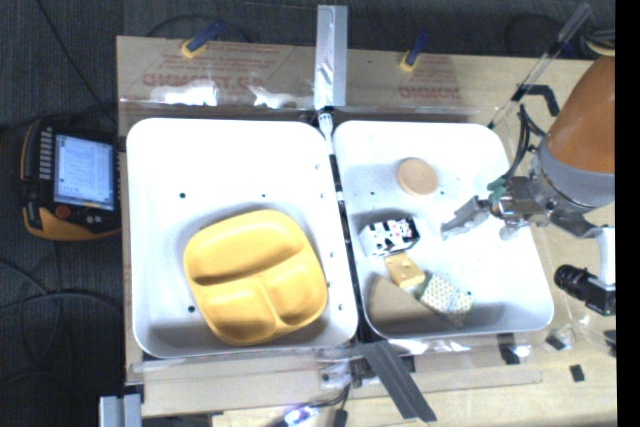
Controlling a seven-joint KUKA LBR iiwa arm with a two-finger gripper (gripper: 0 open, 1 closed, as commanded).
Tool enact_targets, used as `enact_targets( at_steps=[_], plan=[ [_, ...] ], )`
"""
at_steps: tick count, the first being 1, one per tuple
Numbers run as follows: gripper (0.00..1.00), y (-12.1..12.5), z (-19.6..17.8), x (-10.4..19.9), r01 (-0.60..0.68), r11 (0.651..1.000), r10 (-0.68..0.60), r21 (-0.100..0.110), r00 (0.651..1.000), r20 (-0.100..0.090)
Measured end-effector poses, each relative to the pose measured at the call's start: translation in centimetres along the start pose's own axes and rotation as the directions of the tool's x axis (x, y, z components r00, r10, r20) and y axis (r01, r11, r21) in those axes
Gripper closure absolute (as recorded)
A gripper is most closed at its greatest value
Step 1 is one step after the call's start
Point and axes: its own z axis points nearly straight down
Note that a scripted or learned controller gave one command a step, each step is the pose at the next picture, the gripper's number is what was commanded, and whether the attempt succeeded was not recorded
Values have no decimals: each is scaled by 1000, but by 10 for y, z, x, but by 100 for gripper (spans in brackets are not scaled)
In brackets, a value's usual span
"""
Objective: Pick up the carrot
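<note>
Arm (590, 130) reaching low over right bin (520, 305) | claw (462, 220) seemingly apart, holding nothing

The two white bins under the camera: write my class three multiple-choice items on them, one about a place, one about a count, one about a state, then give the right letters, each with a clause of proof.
1. Where does the yellow tray lie?
A. in the left bin
B. in the right bin
C. on the floor

2. How many loose items lie in the right bin?
A. one
B. four
C. seven

3. How does the gripper stand?
A. resting on the yellow tray
B. over the right bin, nothing seen between its fingers
C. outside both bins, over the floor

Answers:
1 A: the yellow tray fills much of the left bin.
2 B: the right bin holds a round tan disc, a black-and-white item, a tan block and a patterned packet.
3 B: the gripper sits right of the disc, apart from every item.
</note>
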Motion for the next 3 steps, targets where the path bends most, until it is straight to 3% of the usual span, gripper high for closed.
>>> enact_targets(
  at_steps=[1,2,3],
  plan=[
    [0,33,70,33,-46,999,46,0,999,0],
    [0,51,52,-16,-27,1000,27,-2,1000,1],
    [0,16,76,-39,-345,938,345,1,938,-1]
  ],
)
